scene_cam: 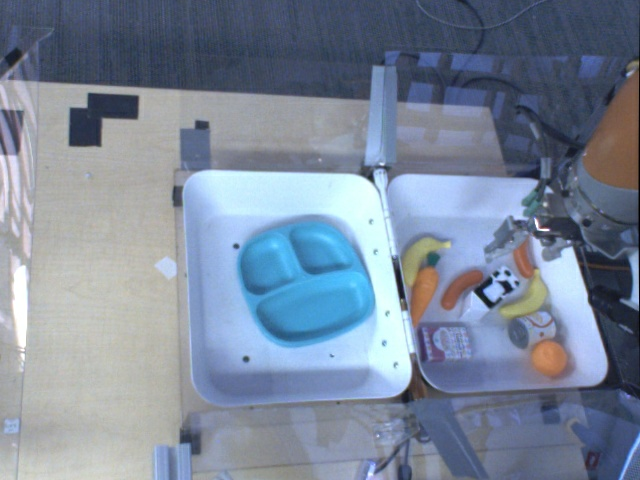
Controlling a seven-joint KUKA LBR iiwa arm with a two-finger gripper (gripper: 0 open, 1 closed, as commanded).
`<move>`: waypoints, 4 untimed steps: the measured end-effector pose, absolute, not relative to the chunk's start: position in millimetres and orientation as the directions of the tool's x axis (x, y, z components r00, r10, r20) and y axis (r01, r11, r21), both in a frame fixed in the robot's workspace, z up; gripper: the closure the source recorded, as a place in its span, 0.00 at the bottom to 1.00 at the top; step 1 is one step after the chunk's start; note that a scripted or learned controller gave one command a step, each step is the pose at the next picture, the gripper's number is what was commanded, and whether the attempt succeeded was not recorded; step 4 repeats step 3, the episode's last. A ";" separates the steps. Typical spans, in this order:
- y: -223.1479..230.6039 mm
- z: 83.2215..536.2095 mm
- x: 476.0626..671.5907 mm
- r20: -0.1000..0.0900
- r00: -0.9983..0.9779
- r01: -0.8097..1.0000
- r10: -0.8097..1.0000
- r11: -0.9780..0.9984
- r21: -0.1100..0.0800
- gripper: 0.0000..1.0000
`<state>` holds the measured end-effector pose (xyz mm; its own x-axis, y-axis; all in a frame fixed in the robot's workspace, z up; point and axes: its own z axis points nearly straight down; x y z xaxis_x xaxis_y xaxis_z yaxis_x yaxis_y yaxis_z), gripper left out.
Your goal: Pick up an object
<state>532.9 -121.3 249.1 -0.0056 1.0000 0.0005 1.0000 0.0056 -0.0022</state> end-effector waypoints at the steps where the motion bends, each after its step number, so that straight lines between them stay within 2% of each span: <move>1: -170.0 104.2 549.1 0.001 0.056 0.998 0.998 -0.056 -0.001 0.00; 2: -169.4 112.3 549.5 0.002 0.054 0.999 0.999 -0.054 -0.003 1.00; 3: -130.8 229.6 564.8 0.000 0.131 0.991 0.991 -0.131 0.001 1.00; 4: -130.8 229.6 564.8 0.000 0.131 0.991 0.991 -0.131 0.001 1.00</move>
